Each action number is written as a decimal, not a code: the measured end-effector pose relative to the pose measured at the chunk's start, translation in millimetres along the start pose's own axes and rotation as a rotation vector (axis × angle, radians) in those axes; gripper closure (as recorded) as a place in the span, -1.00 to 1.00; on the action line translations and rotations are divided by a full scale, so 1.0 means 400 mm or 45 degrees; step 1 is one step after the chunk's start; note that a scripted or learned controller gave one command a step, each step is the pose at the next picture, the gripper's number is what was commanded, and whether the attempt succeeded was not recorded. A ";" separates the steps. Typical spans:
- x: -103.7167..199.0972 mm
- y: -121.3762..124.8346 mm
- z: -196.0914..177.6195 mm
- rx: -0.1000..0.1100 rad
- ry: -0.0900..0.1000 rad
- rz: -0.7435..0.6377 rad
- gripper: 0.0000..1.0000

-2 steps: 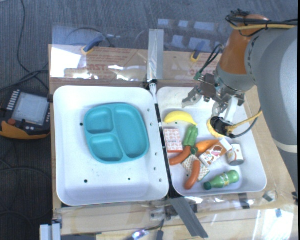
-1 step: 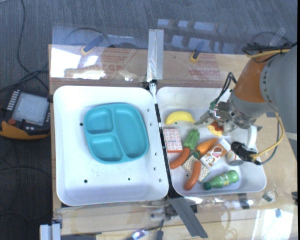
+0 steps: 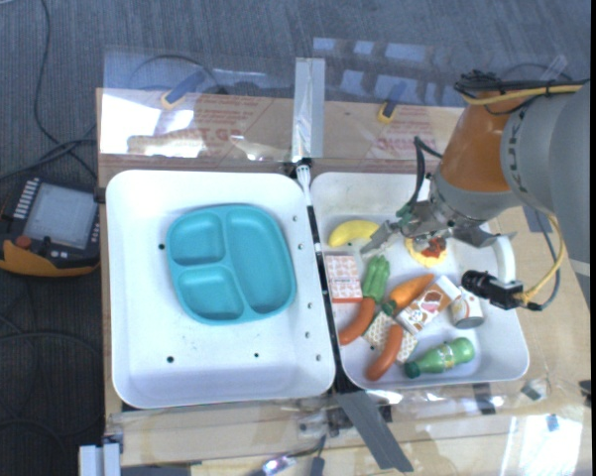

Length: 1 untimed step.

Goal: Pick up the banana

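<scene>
- The banana point(image 3: 353, 232) lies in the upper left corner of the right bin point(image 3: 496, 365), its long axis running roughly left-right.
- My gripper point(image 3: 409, 224) hovers just beside it, toward the banana's right end; I'd judge a short leftward shift is needed.
- Whether my gripper is ready to grasp, I cannot tell.
- A green pepper point(image 3: 376, 278) and carrot point(image 3: 413, 290) sit below.

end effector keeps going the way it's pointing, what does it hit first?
Probably the banana. The end effector points toward the picture's left and downward, and the banana lies just beyond it in the right bin. Depth is hard to judge.
</scene>
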State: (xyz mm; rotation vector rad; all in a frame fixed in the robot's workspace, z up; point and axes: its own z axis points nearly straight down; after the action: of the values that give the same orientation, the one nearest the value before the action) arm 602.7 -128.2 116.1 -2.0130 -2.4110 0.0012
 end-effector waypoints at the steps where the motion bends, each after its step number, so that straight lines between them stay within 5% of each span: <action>1: 0.035 0.120 0.065 -0.012 -0.011 -0.166 -1.00</action>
State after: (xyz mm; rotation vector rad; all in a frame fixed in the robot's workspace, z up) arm 647.2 -106.0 89.9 -1.8586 -2.5475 -0.0011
